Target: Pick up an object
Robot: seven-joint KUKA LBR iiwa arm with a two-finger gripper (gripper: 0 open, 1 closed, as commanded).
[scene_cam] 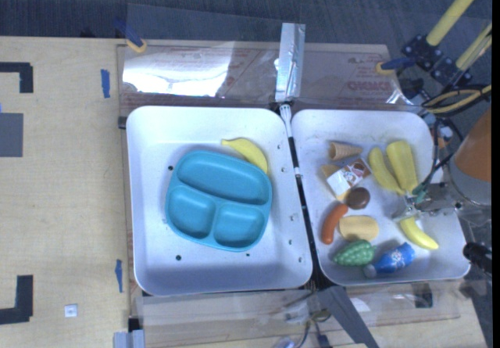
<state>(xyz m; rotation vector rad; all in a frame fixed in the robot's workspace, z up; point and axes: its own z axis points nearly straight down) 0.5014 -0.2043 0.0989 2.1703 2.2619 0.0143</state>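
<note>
Blue comes first at the near edge of the right bin [445, 270]: a small blue bottle [393, 259] lies there, touching a bumpy green toy [353, 253] on its left. Just past them sit a yellow block [358, 227], an orange sausage [333, 222] and a small banana [419, 234]. My jaws [418, 202] hang at the right side of this bin, just above that small banana, but I cannot tell how they stand. A brown ball [358, 198] and a white snack box [344, 178] come next. Farther back are two long yellow toys [394, 166] and a cone [342, 151]. In the left bin [148, 260] a blue plate with three parts [218, 199] lies in the middle, and a yellow banana [248, 152] peeks out behind it. Both bins sit on a wooden table [55, 182].
</note>
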